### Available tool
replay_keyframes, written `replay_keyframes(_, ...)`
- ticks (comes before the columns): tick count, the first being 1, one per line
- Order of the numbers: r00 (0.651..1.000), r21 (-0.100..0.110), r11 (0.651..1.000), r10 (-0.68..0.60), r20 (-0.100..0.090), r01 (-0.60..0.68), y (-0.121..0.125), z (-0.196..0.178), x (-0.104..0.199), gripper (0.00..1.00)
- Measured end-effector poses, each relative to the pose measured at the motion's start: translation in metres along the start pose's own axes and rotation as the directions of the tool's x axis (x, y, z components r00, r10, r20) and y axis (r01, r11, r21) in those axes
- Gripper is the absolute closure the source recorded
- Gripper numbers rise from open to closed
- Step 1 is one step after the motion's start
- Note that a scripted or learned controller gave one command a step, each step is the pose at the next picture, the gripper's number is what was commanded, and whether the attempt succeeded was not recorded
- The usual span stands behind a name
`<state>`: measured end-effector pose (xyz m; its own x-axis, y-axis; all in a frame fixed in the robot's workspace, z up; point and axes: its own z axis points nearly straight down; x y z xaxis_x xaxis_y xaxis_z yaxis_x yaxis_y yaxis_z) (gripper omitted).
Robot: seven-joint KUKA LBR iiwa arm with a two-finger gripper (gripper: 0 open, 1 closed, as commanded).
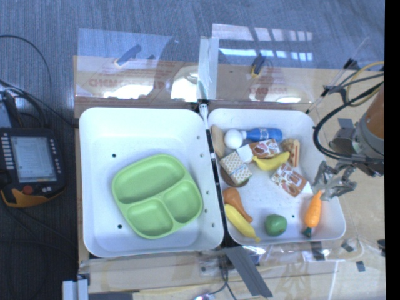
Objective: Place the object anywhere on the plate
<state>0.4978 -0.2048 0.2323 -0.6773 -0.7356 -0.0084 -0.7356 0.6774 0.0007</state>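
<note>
The gripper (331, 181) hangs over the right bin's (325, 230) right edge; jaw state cannot be told. A carrot (313, 211) lies just below it. The plate (156, 195) sits well left.

left bin (100, 130): holds the plate (157, 195)
right bin (300, 120): holds the toy food, carrot (313, 212) at its right wall
gripper (334, 183): just above the carrot
</note>
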Motion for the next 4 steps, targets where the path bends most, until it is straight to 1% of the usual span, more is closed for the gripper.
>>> replay_keyframes(1,1.000,-0.003,1.000,-0.015,-0.004,0.015,0.018,0.018,-0.087,1.00)
replay_keyframes(2,0.967,0.001,0.967,0.256,-0.004,-0.256,0.052,0.017,-0.172,1.00)
replay_keyframes(3,0.915,0.007,0.915,0.404,0.002,-0.404,0.103,-0.050,-0.139,1.00)
replay_keyframes(4,0.889,-0.001,0.889,0.458,-0.015,-0.458,0.099,0.041,-0.208,1.00)
